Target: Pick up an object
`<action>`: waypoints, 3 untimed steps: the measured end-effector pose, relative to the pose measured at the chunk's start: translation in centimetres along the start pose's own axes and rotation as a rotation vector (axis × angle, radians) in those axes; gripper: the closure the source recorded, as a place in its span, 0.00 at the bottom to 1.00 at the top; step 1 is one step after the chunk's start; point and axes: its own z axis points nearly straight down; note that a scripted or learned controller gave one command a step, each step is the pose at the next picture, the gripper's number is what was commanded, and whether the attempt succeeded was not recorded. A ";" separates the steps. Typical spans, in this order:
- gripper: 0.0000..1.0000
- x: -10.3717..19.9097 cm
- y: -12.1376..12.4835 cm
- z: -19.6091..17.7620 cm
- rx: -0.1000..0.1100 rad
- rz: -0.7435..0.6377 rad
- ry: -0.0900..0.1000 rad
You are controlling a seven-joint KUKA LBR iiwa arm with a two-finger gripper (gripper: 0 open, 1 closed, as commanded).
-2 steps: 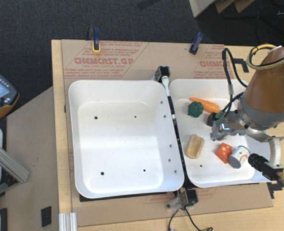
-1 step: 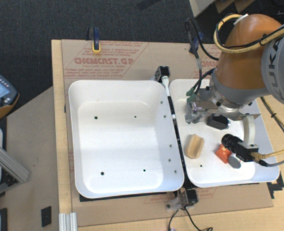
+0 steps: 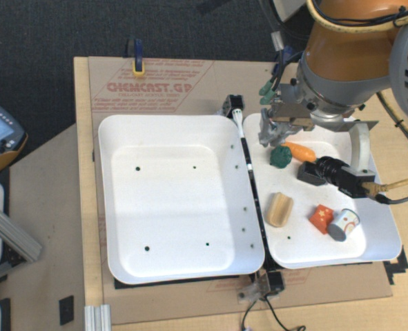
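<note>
Hovering over a green lump near the far left corner of the right bin.

The claw [image 3: 273,135] hangs just above the green lump [image 3: 281,158], which lies in the right bin [image 3: 307,250] close to its left wall, with an orange carrot-shaped piece [image 3: 302,152] just beside it. A clean pick probably calls for centring on the lump, dropping straight down and keeping clear of both the wall and the orange piece, so only one thing gets pinched. The tan block [image 3: 280,209], lying alone near the left wall, looks like an easier target. The red block [image 3: 321,218] and the grey-and-white can [image 3: 343,225] sit touching near the near right corner. The wrist covers the claw from above, so I cannot tell whether it is open or closed. Nor is it clear whether the lump touches the orange piece, and the arm hides the bin's far edge.
</note>
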 end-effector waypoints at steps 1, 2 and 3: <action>1.00 -2.1 -4.7 2.4 0.018 0.009 -0.003; 1.00 3.4 -4.5 -8.0 -0.001 -0.001 0.001; 1.00 7.1 -4.5 -9.6 0.008 0.002 -0.001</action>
